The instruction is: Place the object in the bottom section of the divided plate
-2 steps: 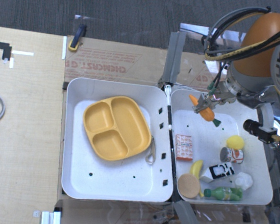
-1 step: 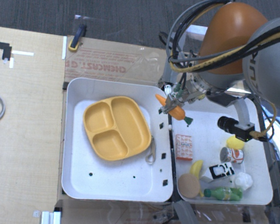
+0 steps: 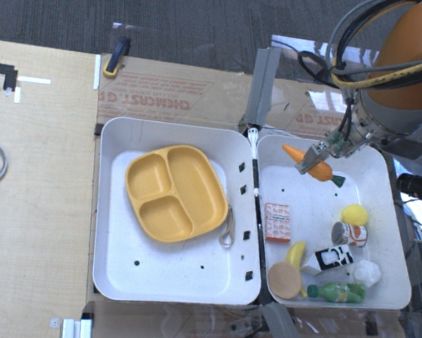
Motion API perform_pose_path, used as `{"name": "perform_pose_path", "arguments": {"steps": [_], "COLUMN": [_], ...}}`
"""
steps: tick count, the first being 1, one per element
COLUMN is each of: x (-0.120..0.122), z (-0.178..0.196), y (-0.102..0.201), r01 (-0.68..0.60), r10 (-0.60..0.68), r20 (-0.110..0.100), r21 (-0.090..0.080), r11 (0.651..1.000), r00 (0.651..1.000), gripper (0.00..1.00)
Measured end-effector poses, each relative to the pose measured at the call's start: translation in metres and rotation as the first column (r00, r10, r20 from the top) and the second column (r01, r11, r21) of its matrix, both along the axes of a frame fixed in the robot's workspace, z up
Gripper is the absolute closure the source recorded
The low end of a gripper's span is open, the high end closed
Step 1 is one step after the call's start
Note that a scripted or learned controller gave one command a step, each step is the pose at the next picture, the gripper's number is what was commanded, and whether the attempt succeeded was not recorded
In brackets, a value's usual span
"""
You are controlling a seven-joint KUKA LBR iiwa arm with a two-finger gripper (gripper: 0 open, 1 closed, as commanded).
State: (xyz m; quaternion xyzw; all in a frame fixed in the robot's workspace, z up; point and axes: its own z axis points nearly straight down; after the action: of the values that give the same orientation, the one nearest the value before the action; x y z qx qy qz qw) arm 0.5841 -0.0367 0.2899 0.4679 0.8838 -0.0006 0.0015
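carrying looks like the step in hand: the toy carrot, orange with a green stub at its lower right end, sits between the fingers of the gripper in the upper middle-right of the frame, above the far left corner of the right bin. it seems lifted off the bin floor, though the slanted view leaves that uncertain. the yellow divided plate lies in the left bin, left of centre; its bottom section is the small compartment nearest the lower edge of the frame. to do this well, the arm should travel left and down-frame over the wall between the bins, keep the carrot level, and release low over that compartment so it does not roll into the neighbouring sections.
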Motion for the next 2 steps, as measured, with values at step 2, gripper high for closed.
{"name": "perform_pose_path", "arguments": {"steps": [2], "x": [-0.032], "z": [-0.099], "y": [0.128], "r01": [-0.366], "r10": [0.366], "r20": [-0.005], "r21": [0.002], "r11": [0.931], "r00": [0.931], "gripper": [1.0]}}
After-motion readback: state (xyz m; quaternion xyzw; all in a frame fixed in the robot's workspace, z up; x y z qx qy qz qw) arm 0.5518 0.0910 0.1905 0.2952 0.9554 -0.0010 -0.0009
